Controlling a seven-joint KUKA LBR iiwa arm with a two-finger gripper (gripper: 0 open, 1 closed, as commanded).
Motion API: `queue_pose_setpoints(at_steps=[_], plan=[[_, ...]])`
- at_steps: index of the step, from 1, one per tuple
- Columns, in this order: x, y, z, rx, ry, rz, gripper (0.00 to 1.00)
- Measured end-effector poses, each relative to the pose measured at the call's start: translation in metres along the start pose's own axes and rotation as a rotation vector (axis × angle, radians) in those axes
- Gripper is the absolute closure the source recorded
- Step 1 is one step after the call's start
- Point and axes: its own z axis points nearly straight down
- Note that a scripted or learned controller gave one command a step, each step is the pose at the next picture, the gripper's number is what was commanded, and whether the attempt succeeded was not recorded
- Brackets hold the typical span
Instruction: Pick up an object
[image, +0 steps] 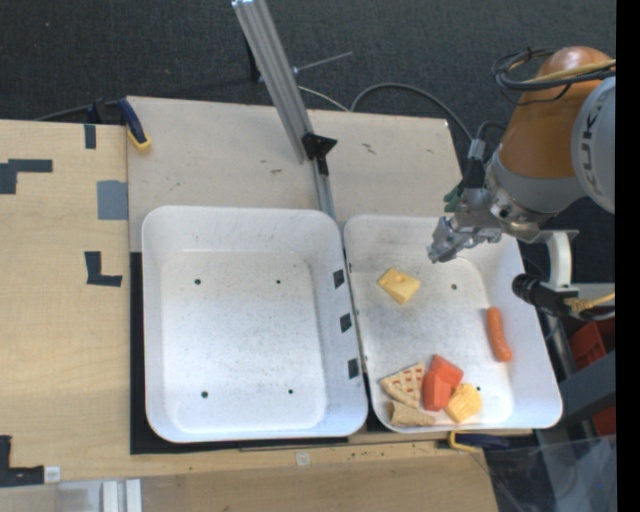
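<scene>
In the right bin (520, 400) lies a yellow cheese-like block (399, 286) near the middle. An orange carrot-like stick (498, 334) rests toward the right wall. At the front sit a waffle-patterned piece (404, 384), a red-orange block (440, 382) and a small yellow-orange piece (464, 403), all bunched together. My gripper (442, 250) hangs over the back of the right bin, to the right of and behind the yellow block, with nothing seen between its fingers.
The left bin (160, 250) lies beside the right one. A metal pole (285, 90) slants up from the gap between the bins at the back. A blue and yellow clamp (135, 125) sits at the bench's back left corner.
</scene>
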Motion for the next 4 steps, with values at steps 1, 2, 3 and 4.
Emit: queue_pose_setpoints(at_steps=[1, 2, 3, 4], plan=[[0.046, -0.015, 0.014, 0.001, 0.000, 0.000, 1.00], [0.095, -0.037, 0.025, 0.002, 0.001, 0.000, 1.00], [0.136, -0.053, 0.026, 0.001, 0.000, 0.000, 1.00], [0.189, -0.062, 0.032, 0.001, 0.000, -0.002, 1.00]])
